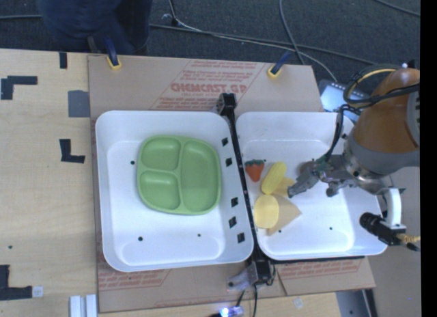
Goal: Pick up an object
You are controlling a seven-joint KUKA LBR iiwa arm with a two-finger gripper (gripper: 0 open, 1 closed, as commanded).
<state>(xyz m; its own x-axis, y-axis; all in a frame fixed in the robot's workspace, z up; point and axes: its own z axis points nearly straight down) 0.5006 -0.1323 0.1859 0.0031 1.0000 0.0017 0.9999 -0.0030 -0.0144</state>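
Observation:
In the right bin (307,128), near its left wall, lie a small orange-red strawberry-like toy (255,169), a yellow oblong piece (274,177), a round yellow piece (266,210) and a pale tan wedge (288,212). My gripper (305,178) hangs low over the middle of the right bin, just right of the yellow oblong piece, with nothing visibly between its fingers. The grey arm with its orange band (382,114) comes in from the right.
The left bin (113,240) holds a green divided plate (180,175). A black divider (233,172) runs between the bins. Cables cross the dark floor at the top, where a person stands. Clamps hold the cardboard's far edge.

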